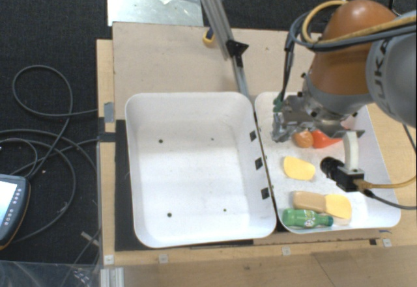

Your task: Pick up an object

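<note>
My gripper [283, 129] hangs low over the far left part of the right bin [384, 214], under the grey wrist with its orange band. Just right of it lie a small orange-brown item [303, 140] and a red-orange item [326, 140], partly hidden by the wrist. A pale yellow piece [299, 168] lies a little nearer the front. Along the front edge sit a tan bread-like block [309, 201], a yellow wedge [339, 206] and a green bottle [306, 218] on its side. Nothing shows in the gripper's grasp.
The left bin [140, 107] stands beside the right one, the two sharing a middle wall with black clips [258, 163]. A slanted metal pole [218, 12] crosses the back of the bench. Cables lie on the dark floor to the left.
</note>
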Motion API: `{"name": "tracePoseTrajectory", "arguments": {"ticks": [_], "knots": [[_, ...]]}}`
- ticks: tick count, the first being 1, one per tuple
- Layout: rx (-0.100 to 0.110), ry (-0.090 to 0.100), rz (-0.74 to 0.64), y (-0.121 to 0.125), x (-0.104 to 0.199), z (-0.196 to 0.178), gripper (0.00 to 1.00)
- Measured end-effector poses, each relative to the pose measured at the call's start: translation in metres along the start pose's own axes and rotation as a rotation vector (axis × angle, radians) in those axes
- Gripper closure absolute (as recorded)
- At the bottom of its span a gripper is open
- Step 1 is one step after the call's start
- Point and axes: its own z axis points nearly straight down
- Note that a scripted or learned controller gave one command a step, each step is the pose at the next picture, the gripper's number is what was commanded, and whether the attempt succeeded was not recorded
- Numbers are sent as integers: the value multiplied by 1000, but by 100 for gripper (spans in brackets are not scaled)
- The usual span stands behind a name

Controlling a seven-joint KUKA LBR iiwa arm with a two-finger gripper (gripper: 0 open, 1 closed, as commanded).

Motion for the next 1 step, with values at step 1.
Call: {"name": "tracePoseTrajectory", "arguments": {"ticks": [1], "knots": [[0, 0, 1, 1, 48, 3, 100]]}}
